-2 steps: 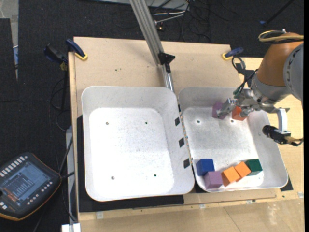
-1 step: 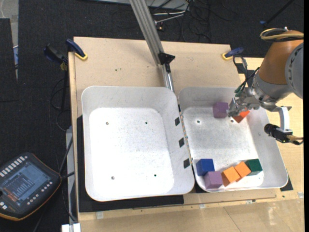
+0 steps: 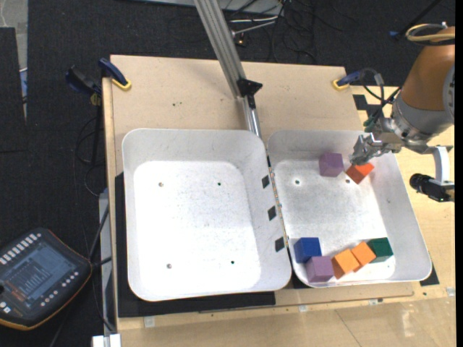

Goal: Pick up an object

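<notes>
Holding six blocks, right bin (image 3: 405, 215); end effector (image 3: 364, 156) over red-orange block (image 3: 359, 171), grip state unclear.

Six blocks (image 3: 330, 164) lie in the right bin (image 3: 405, 215), beside the left bin (image 3: 145, 150).

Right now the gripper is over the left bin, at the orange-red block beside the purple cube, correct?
Not quite: the camera view shows the gripper over the right bin, not the left. It is at the orange-red block, beside the purple cube.
</notes>
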Action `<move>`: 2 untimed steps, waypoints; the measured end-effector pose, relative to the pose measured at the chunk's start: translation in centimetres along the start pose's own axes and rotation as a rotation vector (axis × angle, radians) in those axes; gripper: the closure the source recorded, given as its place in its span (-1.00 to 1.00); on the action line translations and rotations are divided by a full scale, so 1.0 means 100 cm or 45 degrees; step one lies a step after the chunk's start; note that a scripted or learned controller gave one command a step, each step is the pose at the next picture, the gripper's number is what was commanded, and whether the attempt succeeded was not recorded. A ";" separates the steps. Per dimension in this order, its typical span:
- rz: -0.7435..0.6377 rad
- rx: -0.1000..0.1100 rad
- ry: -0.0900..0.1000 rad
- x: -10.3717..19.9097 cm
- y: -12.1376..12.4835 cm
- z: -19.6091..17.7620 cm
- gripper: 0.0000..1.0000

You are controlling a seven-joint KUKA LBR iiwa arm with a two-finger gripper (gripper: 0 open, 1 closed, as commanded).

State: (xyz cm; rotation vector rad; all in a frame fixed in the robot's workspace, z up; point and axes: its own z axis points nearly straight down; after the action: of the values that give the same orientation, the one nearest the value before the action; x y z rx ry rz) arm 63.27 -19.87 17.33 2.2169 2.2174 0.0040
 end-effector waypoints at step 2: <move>-0.003 0.002 0.001 -0.003 0.004 -0.085 1.00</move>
State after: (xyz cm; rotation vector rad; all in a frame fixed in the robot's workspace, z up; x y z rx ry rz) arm 63.57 -20.20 25.86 2.2158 2.2207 0.0029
